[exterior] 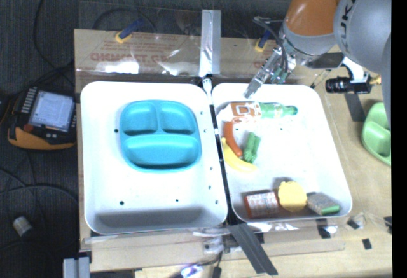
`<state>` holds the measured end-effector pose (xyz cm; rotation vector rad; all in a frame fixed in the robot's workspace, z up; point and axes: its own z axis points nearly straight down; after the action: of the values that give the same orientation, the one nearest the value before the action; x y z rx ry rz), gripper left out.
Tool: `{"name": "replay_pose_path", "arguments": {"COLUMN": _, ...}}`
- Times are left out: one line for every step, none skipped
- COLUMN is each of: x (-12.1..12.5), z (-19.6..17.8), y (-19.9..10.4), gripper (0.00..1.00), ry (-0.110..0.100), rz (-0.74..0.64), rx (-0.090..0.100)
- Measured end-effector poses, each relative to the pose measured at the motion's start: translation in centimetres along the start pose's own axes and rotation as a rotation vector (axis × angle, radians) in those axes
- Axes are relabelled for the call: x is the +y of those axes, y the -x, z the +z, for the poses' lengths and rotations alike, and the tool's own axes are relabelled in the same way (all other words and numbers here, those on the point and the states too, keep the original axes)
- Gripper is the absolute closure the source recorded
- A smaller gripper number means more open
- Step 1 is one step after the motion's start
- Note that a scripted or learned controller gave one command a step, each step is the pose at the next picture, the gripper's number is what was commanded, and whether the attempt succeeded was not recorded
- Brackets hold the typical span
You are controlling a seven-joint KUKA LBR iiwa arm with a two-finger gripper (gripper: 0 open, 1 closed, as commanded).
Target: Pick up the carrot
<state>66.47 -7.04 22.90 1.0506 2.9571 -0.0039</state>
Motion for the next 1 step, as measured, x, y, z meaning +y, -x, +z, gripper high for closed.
{"name": "replay_pose_path", "arguments": {"x": 3.42, "z": -3.68, "y": -4.09, "gripper": 1.00, "ry": 0.002, "rz": -0.010, "rx": 0.002}}
